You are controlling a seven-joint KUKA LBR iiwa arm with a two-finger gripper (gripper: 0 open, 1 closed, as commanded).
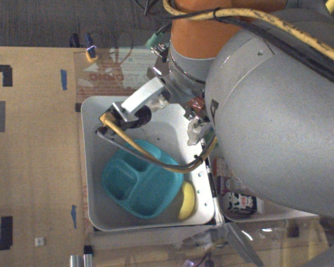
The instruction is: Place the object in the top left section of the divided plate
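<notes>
Pickup step, I'd judge: yellow object (187,200), maybe a banana, lies lower centre of frame against the teal divided plate (139,182) at its right rim. Claw (196,128) hangs up-frame of it; you can't tell its opening or load. Next, lower onto it.

- A white left bin (91,149) sits on the tan counter (33,160).
- A teal divided plate (156,189) lies tilted in the near half of that bin.
- A yellow object (187,201) lies at the plate's right rim, between the plate and the bin's right wall, outside every compartment.
- The grey and orange arm (267,121) reaches in from the right.
- Its tool (196,131) hangs above the bin's right side, just beyond the plate.
- A black-and-white packet (242,202) lies in the right bin (267,217).
- Blue tape strips (63,79) mark the counter.
</notes>
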